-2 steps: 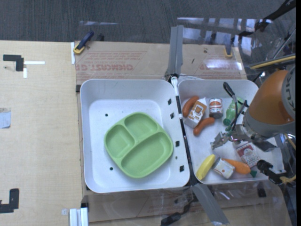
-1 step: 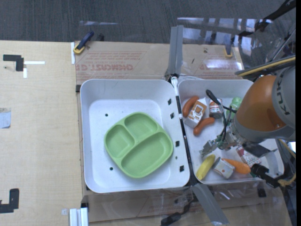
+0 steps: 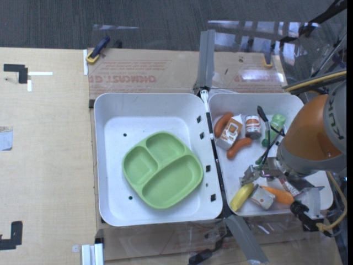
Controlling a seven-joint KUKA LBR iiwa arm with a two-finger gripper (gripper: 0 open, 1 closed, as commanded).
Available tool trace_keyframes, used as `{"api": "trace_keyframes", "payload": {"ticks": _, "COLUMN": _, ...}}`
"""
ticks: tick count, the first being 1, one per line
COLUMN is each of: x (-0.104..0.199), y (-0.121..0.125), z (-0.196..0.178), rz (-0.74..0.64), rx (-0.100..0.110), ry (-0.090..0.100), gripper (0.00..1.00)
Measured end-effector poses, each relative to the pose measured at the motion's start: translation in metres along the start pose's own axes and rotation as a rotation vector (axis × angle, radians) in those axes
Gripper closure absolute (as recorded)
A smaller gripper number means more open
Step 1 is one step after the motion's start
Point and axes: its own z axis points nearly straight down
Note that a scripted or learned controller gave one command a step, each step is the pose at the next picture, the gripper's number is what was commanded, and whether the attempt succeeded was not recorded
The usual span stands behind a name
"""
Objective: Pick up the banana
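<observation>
Banana (image 3: 241,197) is seen in the camera view in the right bin (image 3: 231,101), near its front left corner, its long axis running diagonally. The gripper (image 3: 251,175) is placed just above its upper end; its state cannot be told. On the cardboard (image 3: 132,70), mirrored "CHEMCAT" print is read.

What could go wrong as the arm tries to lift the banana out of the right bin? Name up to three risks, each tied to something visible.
1. The banana lies against a small carton and a carrot, so the gripper might catch those instead.
2. It lies close to the right bin's near-left corner, so the wall may block a finger.
3. The arm covers part of the bin, so hidden items might get knocked.
</observation>
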Motion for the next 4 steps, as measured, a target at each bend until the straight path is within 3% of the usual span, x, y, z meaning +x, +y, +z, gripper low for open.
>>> {"api": "trace_keyframes", "payload": {"ticks": 1, "x": -0.001, "y": 0.000, "z": -0.009, "rz": 0.002, "rx": 0.001, "ry": -0.001, "gripper": 1.00}}
{"api": "trace_keyframes", "payload": {"ticks": 2, "x": -0.001, "y": 0.000, "z": -0.008, "rz": 0.003, "rx": 0.001, "ry": -0.001, "gripper": 0.00}}
{"api": "trace_keyframes", "payload": {"ticks": 3, "x": 0.013, "y": 0.001, "z": 0.000, "rz": -0.003, "rx": -0.001, "ry": 0.000, "gripper": 0.00}}
{"api": "trace_keyframes", "payload": {"ticks": 4, "x": 0.012, "y": 0.000, "z": -0.009, "rz": -0.001, "rx": 0.000, "ry": -0.001, "gripper": 1.00}}
